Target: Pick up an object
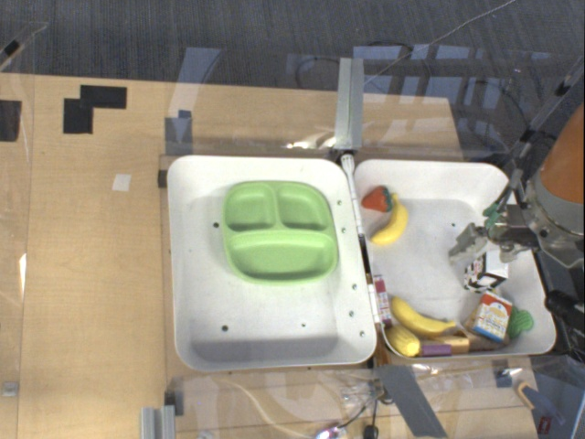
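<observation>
Above the right shallow white plastic bin (pixel 430 183), the grey two-finger gripper (pixel 477 250) hangs spread apart, holding nothing, beside a small red-and-white carton (pixel 491 319).

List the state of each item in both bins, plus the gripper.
Green plate: flat, upright, in left bin.
Strawberry: lying in right bin, touching upper banana.
Upper banana: lying loose.
Lower banana: lying near the front wall.
Small carton: tilted, front right corner.
Green toy: beside carton.
Gripper: low over right bin; fingers hard to read.
</observation>
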